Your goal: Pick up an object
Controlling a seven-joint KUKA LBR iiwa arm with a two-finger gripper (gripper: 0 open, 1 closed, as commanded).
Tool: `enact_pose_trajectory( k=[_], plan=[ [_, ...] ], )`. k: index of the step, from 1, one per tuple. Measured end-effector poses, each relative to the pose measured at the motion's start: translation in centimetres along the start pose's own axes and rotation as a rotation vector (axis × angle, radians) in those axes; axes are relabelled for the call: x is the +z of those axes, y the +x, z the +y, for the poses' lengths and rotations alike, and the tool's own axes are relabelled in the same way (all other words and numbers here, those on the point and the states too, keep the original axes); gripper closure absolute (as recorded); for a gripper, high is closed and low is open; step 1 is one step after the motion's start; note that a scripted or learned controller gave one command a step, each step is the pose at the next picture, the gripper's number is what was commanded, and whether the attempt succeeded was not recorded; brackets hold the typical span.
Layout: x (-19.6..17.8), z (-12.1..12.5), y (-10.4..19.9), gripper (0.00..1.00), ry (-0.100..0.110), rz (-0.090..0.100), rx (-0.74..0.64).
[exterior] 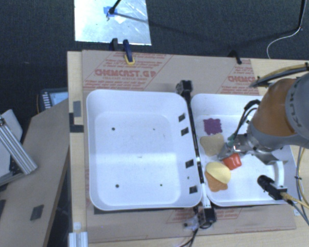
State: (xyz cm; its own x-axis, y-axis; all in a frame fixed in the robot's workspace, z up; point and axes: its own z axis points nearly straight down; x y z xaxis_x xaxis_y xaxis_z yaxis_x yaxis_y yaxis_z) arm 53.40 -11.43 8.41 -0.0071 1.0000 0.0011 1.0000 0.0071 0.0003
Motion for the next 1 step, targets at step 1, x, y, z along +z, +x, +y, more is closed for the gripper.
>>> enact_pose_trajectory(
  k=[1],
  plan=[
    [-10.63, -0.62, 9.57, 1.00, -0.011, 0.003, -0.008]
  ],
)
